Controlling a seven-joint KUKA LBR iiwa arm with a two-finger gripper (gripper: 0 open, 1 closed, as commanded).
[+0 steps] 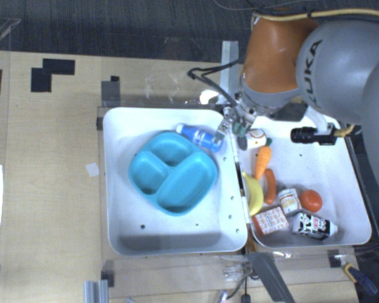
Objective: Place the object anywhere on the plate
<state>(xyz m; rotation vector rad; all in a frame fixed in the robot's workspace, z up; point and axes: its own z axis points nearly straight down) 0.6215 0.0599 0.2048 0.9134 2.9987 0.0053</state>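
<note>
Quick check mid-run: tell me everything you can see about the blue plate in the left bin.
The blue plate looks like smooth moulded plastic, with rounded corners and raised ridges splitting it into three compartments: one large toward the lower right, two smaller ones toward the upper left. It lies flat, right side up, turned at an angle, near the middle of the left bin. A small clear bottle with a blue label lies at its upper-right rim, seemingly touching or overlapping it. All three compartments look empty.

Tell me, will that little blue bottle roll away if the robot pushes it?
Probably. The blue bottle lies on its side against the blue plate, and its round body looks apt to roll. It looks small and plastic, so likely light and slippery.
</note>
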